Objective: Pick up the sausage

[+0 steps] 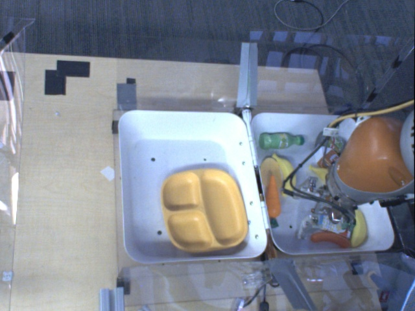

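Two white bins [136, 173] side by side, one yellow divided tray [204, 209], one green bottle [281, 140], one carrot [274, 197], one sausage [330, 239], two bananas [277, 166] (second partly hidden, lower right)

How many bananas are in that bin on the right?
2. One banana lies near the bin's left wall, just above the carrot. The other banana is by the near right corner, beside the sausage. The arm may hide more.
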Robot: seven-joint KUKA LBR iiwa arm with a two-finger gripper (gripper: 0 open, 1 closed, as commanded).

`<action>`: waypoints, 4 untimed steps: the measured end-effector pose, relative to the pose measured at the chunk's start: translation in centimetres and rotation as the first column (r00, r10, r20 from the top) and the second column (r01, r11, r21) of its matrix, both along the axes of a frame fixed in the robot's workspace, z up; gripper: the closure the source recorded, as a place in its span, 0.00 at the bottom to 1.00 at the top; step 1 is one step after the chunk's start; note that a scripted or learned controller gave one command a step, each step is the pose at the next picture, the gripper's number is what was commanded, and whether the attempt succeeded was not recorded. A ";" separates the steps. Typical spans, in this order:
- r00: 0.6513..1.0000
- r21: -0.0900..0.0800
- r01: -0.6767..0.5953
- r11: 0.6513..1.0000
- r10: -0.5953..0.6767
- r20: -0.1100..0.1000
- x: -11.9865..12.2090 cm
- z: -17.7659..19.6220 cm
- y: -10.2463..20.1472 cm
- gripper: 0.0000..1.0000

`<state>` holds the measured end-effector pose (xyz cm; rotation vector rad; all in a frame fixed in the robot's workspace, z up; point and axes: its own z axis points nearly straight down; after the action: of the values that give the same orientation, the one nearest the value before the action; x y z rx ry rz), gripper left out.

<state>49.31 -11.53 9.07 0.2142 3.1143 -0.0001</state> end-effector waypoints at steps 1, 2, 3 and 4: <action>1.000 0.000 -0.026 1.000 0.026 0.000 0.0 0.0 0.0 0.00; 0.943 -0.006 -0.332 0.943 0.332 -0.003 0.0 0.0 -2.3 0.00; 0.851 -0.010 -0.525 0.851 0.525 -0.008 0.5 -0.1 -7.4 0.00; 0.874 -0.006 -0.486 0.874 0.486 -0.007 11.3 -0.2 -8.9 0.00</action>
<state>60.60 -20.47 8.92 -0.5760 3.0734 -0.0050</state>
